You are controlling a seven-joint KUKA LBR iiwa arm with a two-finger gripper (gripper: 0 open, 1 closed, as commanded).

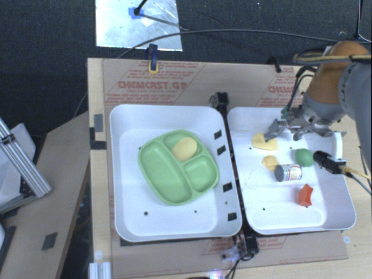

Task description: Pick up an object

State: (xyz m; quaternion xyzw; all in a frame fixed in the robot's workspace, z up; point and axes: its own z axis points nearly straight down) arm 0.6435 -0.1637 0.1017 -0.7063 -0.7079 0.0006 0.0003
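Note:
My gripper point(286, 133) hangs over the far part of the right bin point(331, 214), open, with nothing between its fingers. Its left finger point(273, 131) is just above a yellow wedge point(264, 143). Nearer the front lie a small yellow piece point(269, 161), a silver can on its side point(289, 172), a green lump point(303, 156) and a red piece point(306, 195). The left bin point(131, 214) holds a green divided plate point(165, 182) with a yellow lump point(185, 149) in its far compartment.
A black divider with clips point(229, 167) runs between the two bins. The arm's grey and orange wrist point(334, 83) reaches in over the right bin's far right corner. A clamp point(153, 58) sits at the board's far edge.

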